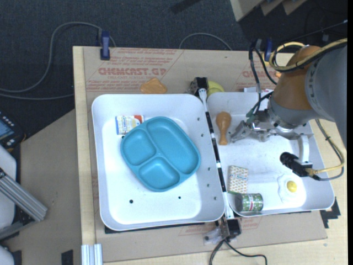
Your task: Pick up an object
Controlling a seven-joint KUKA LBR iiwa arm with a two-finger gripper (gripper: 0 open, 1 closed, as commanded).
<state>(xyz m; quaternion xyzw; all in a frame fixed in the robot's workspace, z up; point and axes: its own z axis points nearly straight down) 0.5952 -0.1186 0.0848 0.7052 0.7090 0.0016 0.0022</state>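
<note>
The gripper (pixel 246 129) hangs low in the right bin (pixel 322 199), fingers spread and holding nothing, just right of a wooden peg (pixel 223 125); a blue tray (pixel 159 153) fills the left bin (pixel 110 164).

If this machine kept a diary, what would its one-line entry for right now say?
arm: over right bin | gripper: beside wooden pestle, holding nothing seen | left bin: blue divided plate | task: not yet done
</note>
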